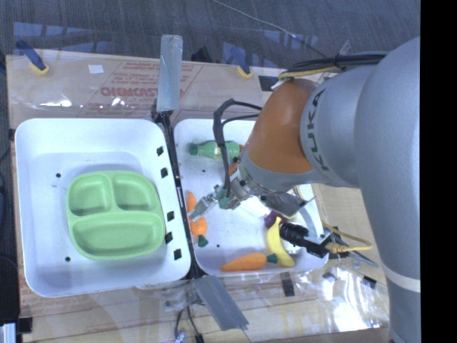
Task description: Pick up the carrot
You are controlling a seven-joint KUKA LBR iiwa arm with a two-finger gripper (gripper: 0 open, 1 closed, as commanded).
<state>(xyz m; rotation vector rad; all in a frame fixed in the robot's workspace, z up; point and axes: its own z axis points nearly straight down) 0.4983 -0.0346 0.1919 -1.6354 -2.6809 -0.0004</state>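
The gripper (214, 201) hangs low over the right bin (235, 245), near that bin's left wall, its two thin fingers spread apart with nothing between them. The carrot (243, 262) lies on its side on the bin floor below and a little to the right of the jaws, close to the near rim and well apart from the fingertips. Its right end sits just beside a yellow banana (275, 241), which lies to the lower right of the jaws, partly under the black wrist hardware. Just left of and below the jaws, against the divider, are two small orange pieces (196, 220); what they are cannot be told. Above the jaws, toward the far wall, a green bottle (212, 148) lies on its side.

To the left of the jaws, across the black-clipped divider, the left bin (36, 141) holds a green sectioned plate (114, 214) with three compartments. Both bins rest on a bench (93, 84) covered with clear plastic sheeting over cardboard with red printing. Beyond the bench is dark grey carpet (86, 6). The grey arm with its orange band (282, 138) takes up the right side.
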